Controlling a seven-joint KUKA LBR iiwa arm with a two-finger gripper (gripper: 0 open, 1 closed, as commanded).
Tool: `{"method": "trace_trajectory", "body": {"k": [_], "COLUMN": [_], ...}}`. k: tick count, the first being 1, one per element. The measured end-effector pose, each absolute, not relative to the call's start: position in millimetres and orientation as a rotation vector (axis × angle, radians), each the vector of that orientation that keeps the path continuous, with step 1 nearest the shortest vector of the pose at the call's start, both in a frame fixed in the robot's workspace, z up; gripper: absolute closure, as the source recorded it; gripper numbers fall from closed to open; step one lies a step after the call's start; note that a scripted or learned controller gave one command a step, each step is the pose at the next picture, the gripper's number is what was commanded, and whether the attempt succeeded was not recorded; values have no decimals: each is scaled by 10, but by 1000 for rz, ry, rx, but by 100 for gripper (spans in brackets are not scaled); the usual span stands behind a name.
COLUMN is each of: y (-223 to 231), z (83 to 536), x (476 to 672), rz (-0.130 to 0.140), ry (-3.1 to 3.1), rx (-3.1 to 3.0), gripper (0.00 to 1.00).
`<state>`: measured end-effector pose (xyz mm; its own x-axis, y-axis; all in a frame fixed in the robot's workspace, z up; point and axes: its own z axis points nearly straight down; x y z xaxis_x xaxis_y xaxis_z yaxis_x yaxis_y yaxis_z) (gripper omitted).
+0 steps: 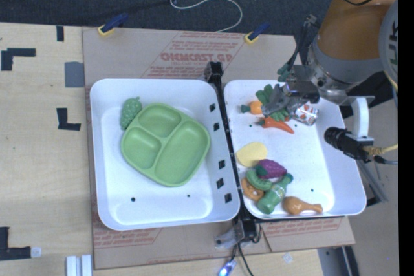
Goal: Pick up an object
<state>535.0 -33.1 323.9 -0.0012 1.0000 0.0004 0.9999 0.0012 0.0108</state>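
Note:
My gripper (277, 100) hangs low over the far part of the right bin (323, 158), under the grey and orange arm (356, 16). Right below and beside it lie an orange carrot (279, 126) with a green leafy top (277, 116), a small orange fruit (257, 107) and a red and white can (306, 114). The gripper's body hides part of the leafy top. Nearer the front of the same bin are a yellow piece (251, 153), a purple eggplant (270, 169), a green bottle (273, 196) and a brown drumstick (301, 206).
The left bin (110, 197) holds a green divided plate (165, 144) and a bunch of green grapes (130, 111). A black divider with clips (223, 139) runs between the bins. A black fixture (346, 142) sticks over the right bin's right rim.

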Motion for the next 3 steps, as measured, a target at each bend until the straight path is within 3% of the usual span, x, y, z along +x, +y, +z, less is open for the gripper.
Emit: {"method": "trace_trajectory", "body": {"k": [1, 2, 3], "y": [234, 823, 1156], "z": [3304, 4122, 3895], "x": [4882, 4838, 4831], "rz": [0, 11, -6], "ry": [2231, 2231, 2229], "rx": [2216, 2208, 2217], "gripper": [100, 100, 100]}}
